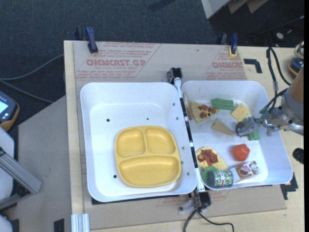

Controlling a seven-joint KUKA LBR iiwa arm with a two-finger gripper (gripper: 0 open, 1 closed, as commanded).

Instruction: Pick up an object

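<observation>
My gripper [245,127] reaches in from the right, low over the middle of the right bin [276,172]. It sits just right of a tan wedge [221,126] and below a yellow cheese block [240,112]. A small green piece [254,136] pokes out from under its lower edge; whether it is gripped is unclear. A red tomato [241,152] lies a little nearer the front. A pizza slice [202,110] and a long green vegetable [223,103] lie at the back of the bin.
At the right bin's front lie a yellow disc with red topping [207,156], a green-labelled can [218,178] on its side and a small printed packet [248,170]. The left bin [96,129] holds a yellow divided plate [147,156].
</observation>
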